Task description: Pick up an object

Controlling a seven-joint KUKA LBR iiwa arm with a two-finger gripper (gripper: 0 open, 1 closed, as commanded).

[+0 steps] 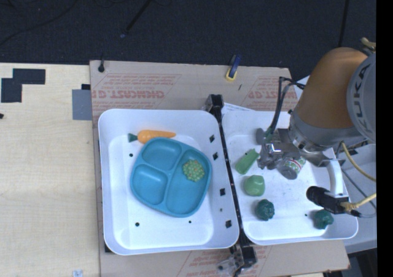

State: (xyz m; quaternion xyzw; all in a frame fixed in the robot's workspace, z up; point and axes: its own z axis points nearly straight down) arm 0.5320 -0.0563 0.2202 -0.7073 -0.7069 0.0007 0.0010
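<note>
Green pieces (248, 161) lie beside the gripper (270, 154) in the right bin (288, 237)

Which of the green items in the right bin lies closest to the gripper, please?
The elongated light green piece, just left of the gripper; the others lie nearer the bin's front.

bench (43, 165) bears cardboard sheet (153, 85) (two white bins (107, 177) atop).

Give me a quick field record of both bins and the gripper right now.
left bin: blue divided plate, green peas in its right compartment, carrot by the plate's upper edge
right bin: light green cylinder, green block, two dark green broccoli-like pieces
gripper: low over right bin, right of the cylinder
grasp: cannot tell
</note>
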